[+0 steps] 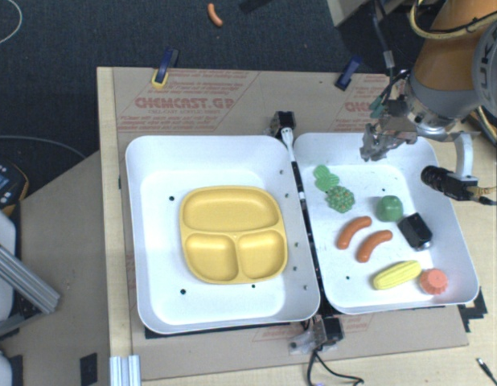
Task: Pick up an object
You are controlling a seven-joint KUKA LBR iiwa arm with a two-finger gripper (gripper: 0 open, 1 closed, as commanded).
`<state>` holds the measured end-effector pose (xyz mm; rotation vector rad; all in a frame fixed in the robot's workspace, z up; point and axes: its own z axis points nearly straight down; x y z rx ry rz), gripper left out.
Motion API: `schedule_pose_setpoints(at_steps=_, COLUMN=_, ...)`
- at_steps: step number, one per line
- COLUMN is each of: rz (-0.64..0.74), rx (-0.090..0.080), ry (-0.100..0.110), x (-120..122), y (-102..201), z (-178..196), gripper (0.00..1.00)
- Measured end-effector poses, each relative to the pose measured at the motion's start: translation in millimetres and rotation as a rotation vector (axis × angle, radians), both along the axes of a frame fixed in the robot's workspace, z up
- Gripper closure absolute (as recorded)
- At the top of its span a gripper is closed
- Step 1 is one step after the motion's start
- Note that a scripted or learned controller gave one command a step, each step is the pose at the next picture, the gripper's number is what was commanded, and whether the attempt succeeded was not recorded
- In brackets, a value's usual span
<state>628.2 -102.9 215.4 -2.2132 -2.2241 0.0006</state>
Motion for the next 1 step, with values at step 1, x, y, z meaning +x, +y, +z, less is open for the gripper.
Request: schedule_pose_setpoints(at_steps=1, rz=0.0, rx=0.0, ry=-0.001, x=-2.8, y=48.3, z=2.7, gripper=1.0)
